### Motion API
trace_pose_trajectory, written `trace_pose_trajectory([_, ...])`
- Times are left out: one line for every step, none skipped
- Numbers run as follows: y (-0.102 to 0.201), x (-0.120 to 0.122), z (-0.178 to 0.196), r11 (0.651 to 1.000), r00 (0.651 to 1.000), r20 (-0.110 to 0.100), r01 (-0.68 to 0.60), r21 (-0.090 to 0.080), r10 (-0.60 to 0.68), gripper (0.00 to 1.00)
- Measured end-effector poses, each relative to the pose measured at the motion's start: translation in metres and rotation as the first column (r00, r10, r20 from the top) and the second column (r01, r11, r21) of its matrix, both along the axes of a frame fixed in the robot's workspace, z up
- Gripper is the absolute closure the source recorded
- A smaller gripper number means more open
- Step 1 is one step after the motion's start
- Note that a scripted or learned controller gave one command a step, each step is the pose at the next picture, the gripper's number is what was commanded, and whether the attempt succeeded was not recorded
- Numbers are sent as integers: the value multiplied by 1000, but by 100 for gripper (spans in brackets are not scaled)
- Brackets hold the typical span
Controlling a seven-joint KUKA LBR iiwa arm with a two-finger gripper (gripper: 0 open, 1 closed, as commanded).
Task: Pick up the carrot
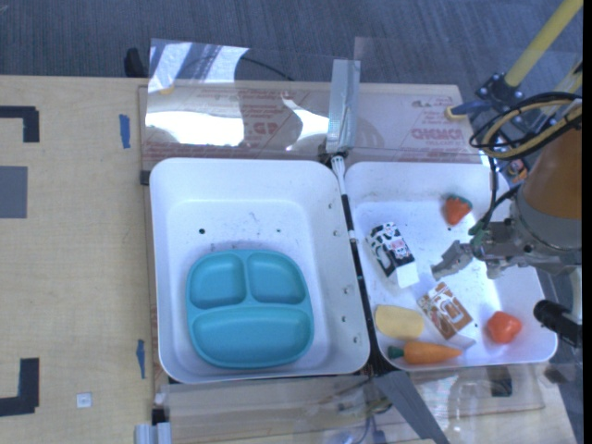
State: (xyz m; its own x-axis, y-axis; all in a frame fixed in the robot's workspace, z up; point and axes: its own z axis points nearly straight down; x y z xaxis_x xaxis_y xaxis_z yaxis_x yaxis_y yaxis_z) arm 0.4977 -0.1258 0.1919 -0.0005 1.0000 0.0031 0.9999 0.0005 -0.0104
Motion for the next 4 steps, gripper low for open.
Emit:
trace_pose_trajectory([-59, -6, -79, 1000, 999, 38, 11, -10, -11, 0])
trace_pose_trajectory([-78, -2, -87, 957, 957, 36, 288, 25, -289, 0])
trace_pose_trajectory([-80, 8, -73, 958, 956, 64, 287, 22, -287, 100])
trace_pose_trajectory([-25, -9, 2, 928, 928, 5, 374, -3, -374, 100])
